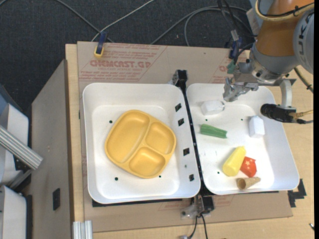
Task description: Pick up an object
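1. Nearest me, at the front edge of the right bin (294, 176), I see a small tan cone-shaped piece (247, 182), with a red block (248, 166) just behind it, touching a yellow rounded toy (234, 161).
2. Mid-bin lies a green stick-like piece (213, 131), well apart from the rest. I judge it light and stiff, so I'd take it across its narrow width at the middle.
3. To its right sits a small white block (256, 126). It looks light and possibly slick.
4. Farther back, a white lump (212, 106) lies just below the jaws (232, 92), my likeliest target. I'd pinch its short sides.
5. I cannot tell whether the jaws are parted or closed. Nothing shows between them.
6. The left bin (92, 133) holds a yellow divided plate (140, 143).
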Robot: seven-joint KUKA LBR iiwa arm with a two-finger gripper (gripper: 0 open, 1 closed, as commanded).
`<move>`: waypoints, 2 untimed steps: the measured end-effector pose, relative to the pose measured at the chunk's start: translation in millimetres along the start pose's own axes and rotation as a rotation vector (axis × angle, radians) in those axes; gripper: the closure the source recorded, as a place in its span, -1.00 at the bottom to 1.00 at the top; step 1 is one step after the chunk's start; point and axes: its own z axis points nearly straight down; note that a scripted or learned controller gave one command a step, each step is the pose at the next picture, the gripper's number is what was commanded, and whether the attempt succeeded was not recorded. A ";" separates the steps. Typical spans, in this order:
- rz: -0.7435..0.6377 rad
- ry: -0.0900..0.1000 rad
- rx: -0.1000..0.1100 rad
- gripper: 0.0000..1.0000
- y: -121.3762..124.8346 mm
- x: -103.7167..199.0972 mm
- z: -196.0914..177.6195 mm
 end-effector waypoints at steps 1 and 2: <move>0.000 0.000 0.000 1.00 -11.7 41.3 1.4; -0.001 0.000 -0.001 1.00 -14.7 95.4 9.0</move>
